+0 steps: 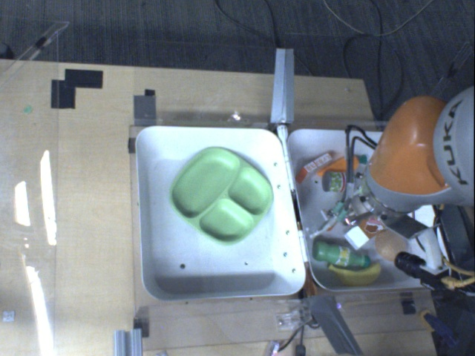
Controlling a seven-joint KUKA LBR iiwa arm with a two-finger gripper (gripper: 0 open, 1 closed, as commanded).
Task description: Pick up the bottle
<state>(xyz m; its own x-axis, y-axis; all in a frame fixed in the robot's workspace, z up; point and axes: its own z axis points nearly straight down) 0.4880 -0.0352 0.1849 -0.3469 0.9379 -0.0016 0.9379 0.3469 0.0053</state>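
The bottle (340, 254) is green with a yellow label and lies on its side near the front of the right bin (297, 191). It rests against a yellow banana (356, 274). My gripper (351, 210) hangs low over the middle of that bin, a little behind and to the right of the bottle, among small clutter. The orange wrist band and grey arm body hide the right half of the bin. Nothing from the bin shows lifted by the gripper.
The left bin (159, 265) holds a green three-compartment plate (221, 193). In the right bin lie an orange-and-white packet (315, 165), a small white block (357, 236) and a tan round object (387, 245). A metal divider post (283, 87) stands between the bins at the back.
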